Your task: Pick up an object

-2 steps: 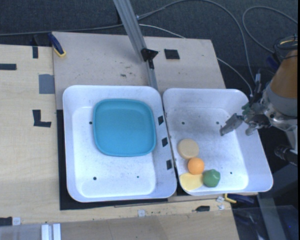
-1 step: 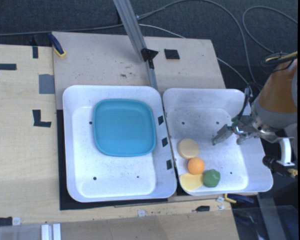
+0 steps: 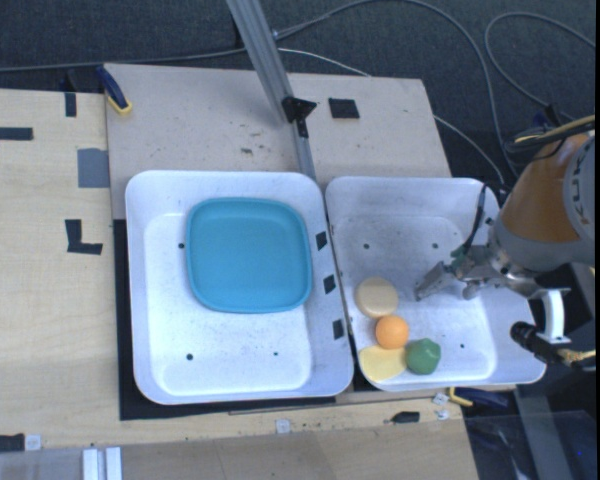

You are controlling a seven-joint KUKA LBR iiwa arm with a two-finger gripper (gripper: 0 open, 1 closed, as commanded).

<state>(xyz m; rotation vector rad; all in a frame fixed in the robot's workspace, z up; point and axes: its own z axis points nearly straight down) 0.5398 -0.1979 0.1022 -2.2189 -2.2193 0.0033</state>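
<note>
Blue plate (image 3: pixel 248 254) fills the left bin (image 3: pixel 150 298). Right bin (image 3: pixel 400 203): beige puck (image 3: pixel 377 295), orange ball (image 3: pixel 391 331), yellow piece (image 3: pixel 380 364) and green ball (image 3: pixel 422 355) cluster at near edge. My gripper (image 3: pixel 442 280), fingers spread, nothing held, sits just right; far half open.

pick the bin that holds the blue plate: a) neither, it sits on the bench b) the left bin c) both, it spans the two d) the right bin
b: the blue plate lies flat inside the left bin, while the right bin holds the small round items such as the orange ball and the green ball.
</note>
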